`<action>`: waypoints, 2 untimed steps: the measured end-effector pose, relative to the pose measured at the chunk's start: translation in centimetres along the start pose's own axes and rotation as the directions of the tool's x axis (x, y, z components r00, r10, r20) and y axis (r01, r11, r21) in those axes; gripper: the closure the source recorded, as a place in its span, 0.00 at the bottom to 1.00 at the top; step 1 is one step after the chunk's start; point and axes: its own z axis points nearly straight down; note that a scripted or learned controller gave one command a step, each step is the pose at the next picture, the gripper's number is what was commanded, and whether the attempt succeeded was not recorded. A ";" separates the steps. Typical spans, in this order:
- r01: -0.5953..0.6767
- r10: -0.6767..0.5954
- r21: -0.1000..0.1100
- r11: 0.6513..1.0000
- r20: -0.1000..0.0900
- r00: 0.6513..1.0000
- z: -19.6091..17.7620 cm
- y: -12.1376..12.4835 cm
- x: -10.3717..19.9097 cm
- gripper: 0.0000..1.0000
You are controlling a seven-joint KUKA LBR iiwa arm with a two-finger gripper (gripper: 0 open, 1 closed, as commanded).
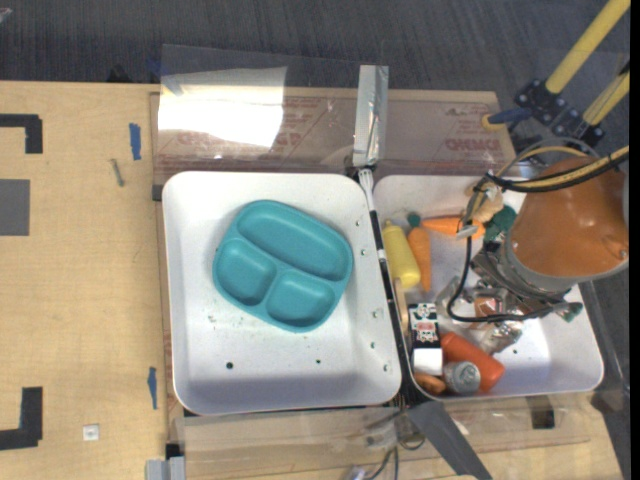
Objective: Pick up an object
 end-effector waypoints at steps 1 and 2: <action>0.073 -0.073 -0.010 0.997 -0.003 0.997 -3.6 -7.5 -9.5 0.00; 0.121 -0.121 0.001 0.993 0.004 0.993 0.0 -0.4 -1.2 0.00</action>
